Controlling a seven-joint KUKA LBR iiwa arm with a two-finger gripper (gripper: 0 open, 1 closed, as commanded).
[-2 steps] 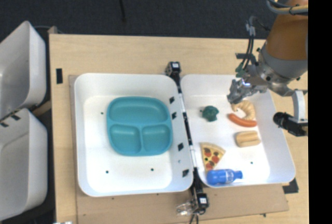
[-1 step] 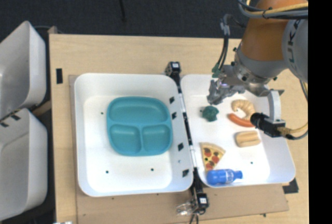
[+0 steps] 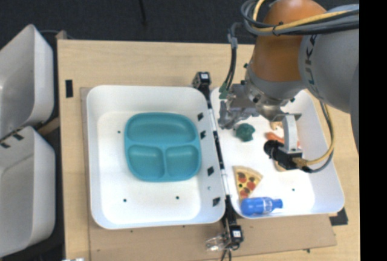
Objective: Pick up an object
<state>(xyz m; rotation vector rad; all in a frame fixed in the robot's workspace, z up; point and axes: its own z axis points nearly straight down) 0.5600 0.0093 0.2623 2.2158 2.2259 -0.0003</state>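
Arm: grey KUKA arm (image 3: 329, 48) with an orange band reaches in from the right and hangs over the upper part of the right bin.
Gripper: gripper (image 3: 228, 119) sits low over the right bin's upper left area, close to the divider; whether its fingers are spread or closed, and whether anything lies between them, cannot be told.
Right bin: white bin (image 3: 323, 193) holds four loose objects.
Green object: small dark-green lump (image 3: 245, 131) lies just right of the gripper, apparently free on the bin floor.
Pizza slice: toy pizza slice (image 3: 247, 180) lies near the bin's lower left.
Blue bottle: blue bottle (image 3: 261, 206) lies on its side just below the pizza slice.
Orange object: small orange piece (image 3: 276, 132) is partly hidden by the arm's hardware.
Left bin: white bin (image 3: 109, 205) holds a teal divided plate (image 3: 162, 146) at its centre.
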